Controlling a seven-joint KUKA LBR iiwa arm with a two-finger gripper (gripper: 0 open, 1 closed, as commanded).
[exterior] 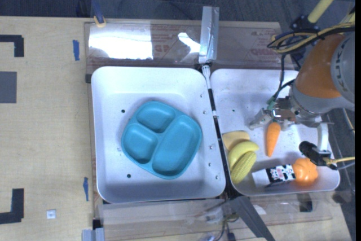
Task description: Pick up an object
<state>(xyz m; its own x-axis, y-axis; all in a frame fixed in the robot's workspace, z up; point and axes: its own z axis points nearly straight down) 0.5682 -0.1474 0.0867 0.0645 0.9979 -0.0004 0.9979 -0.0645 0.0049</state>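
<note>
Left bin (101, 121): just a blue three-compartment plate (162, 138), sitting flat near the middle. Right bin (237, 90): two yellow bananas (241, 156) against the left wall, then a small orange carrot (272, 137), smooth and tapered, long axis running far-to-near with the thin tip pointing toward the near edge. Near the front rim, a little black-and-white cow toy (280, 174) and a round orange fruit (305, 171). Arm (324, 73) coming in from the right, wrist bent down over the bin, gripper (274, 117) right at the carrot's far end. Open or closed, can't tell from here.
</note>
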